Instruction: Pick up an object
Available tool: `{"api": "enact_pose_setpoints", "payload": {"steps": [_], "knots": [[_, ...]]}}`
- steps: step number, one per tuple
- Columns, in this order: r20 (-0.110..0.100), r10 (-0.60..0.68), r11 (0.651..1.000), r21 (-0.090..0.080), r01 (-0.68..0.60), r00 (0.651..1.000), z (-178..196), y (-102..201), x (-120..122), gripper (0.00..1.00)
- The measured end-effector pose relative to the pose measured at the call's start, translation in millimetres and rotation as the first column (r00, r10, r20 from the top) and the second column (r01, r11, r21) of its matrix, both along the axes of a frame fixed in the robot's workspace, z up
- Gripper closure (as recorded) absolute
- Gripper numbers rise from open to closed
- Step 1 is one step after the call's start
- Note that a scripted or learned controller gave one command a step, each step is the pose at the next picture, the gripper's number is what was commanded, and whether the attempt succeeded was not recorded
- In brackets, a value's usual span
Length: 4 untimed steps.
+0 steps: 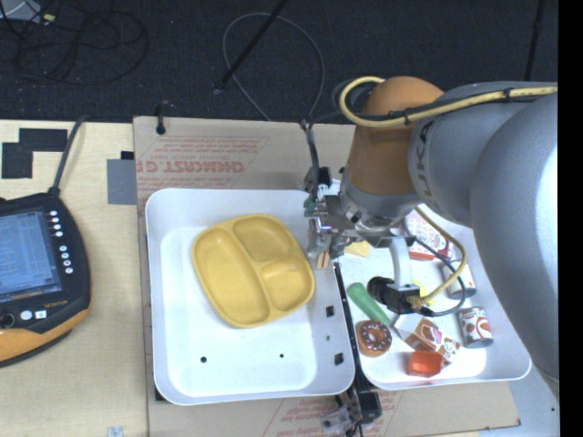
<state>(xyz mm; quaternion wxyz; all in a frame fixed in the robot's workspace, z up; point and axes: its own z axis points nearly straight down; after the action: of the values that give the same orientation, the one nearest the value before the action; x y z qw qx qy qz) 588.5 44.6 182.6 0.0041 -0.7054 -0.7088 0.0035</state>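
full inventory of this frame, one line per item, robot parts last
bins: 2, white, side by side on the bench
divided plate: 1, yellow, left bin
green piece: 1, green, right bin near the divider
donut: 1, brown, right bin front
red piece: 1, red, right bin front
small can: 1, red and white, right bin
teach pendant: 1, black and orange, left of bins
arm: 1, grey with orange band, over right bin
gripper: 1, dark, at the divider between bins

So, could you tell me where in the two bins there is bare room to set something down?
The left bin has bare floor in front of the yellow divided plate and along its left wall. The right bin is crowded: green item, donut, small can, red piece.
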Motion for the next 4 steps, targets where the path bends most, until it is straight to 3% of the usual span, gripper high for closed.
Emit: {"api": "enact_pose_setpoints", "payload": {"steps": [1, 2, 3, 4], "knots": [[0.004, -0.006, 1.0, -0.002, 0.006, 1.0, 1, -21, 20, 1.0], [0.002, -0.008, 1.0, -0.002, 0.008, 1.0, 21, -55, -12, 1.0], [0.005, 0.001, 1.0, -0.002, -0.001, 1.0, 21, 15, 6, 1.0], [0.006, -0.006, 1.0, -0.002, 0.006, 1.0, 61, -17, -13, 1.0]]}}
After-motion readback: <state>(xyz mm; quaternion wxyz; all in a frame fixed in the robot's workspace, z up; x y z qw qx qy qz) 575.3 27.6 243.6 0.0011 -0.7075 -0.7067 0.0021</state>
